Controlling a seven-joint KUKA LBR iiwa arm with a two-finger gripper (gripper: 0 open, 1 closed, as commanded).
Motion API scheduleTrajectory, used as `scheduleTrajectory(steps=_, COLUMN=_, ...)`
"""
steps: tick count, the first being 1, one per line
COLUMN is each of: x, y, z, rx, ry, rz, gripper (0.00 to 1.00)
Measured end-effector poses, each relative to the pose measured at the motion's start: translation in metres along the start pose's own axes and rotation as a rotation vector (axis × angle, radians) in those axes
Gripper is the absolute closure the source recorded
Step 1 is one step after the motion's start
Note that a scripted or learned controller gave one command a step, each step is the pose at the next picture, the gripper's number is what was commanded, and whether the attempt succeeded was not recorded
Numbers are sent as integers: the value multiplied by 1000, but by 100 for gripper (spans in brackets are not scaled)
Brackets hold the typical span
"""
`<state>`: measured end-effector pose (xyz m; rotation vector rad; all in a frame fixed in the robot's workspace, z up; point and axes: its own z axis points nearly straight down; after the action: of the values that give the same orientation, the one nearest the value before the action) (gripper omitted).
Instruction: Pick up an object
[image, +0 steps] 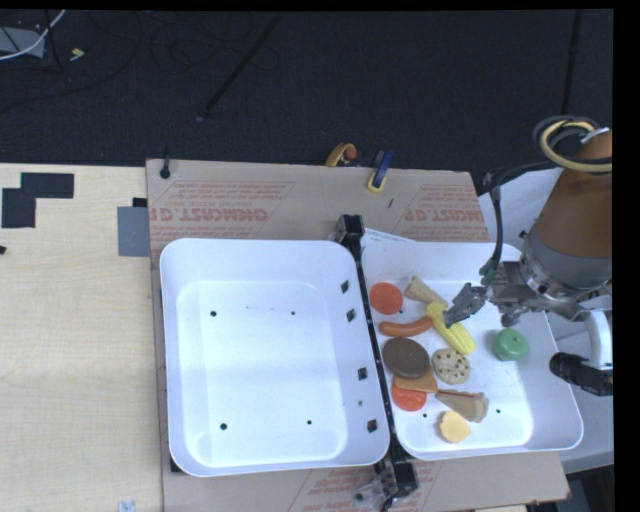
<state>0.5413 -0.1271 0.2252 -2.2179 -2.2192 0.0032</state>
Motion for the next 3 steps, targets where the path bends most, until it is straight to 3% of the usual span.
scheduleTrajectory(steps=1, x=42, y=16, z=137, rx=-2, ry=-2, rz=0, gripper=0)
scheduleTrajectory(steps=2, x=46, y=78, z=137, rx=-6, ry=-1, rz=-1, gripper=0)
scheduleTrajectory(steps=3, x=52, y=85, z=-102, rx=-21, ry=-4, rz=-2, gripper=0)
